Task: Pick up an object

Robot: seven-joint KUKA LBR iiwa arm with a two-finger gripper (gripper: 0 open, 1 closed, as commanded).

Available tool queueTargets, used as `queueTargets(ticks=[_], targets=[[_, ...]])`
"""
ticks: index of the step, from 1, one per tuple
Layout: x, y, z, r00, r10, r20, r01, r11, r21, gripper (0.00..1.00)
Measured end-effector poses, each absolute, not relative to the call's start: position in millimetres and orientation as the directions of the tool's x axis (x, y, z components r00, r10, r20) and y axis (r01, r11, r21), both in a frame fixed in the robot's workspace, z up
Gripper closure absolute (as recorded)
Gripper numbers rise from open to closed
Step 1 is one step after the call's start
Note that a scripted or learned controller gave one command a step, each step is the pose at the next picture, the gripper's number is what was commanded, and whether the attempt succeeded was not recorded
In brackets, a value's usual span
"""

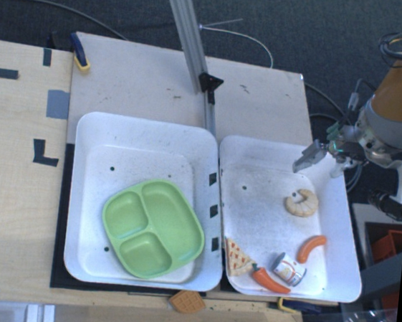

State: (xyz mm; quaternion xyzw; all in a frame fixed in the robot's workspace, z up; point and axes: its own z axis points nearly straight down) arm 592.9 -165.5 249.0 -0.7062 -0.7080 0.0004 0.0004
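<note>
Gripper (322,157) above the right bin's (253,213) far edge, fingers spread and holding nothing, one bitten donut (301,203) just below it, one sausage (311,247), one can (289,269), one carrot (269,279), one waffle wedge (237,255) farther below, one green divided plate (152,228) in the left bin (90,180), well to its left.

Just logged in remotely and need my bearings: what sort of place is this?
Likely a robot lab test bench: two white bins, toy food such as a sausage and a green divided plate, cables on dark carpet.
</note>
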Motion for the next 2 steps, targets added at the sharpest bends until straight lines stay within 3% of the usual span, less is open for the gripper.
queueTargets(ticks=[1,2], targets=[[592.9,-165.4,249.0,-0.002,1.0,0.0,1.0,0.002,-0.001,0.0],[586.5,-164.5,185.5,-0.001,1.0,0.001,1.0,0.001,-0.008,0.0]])
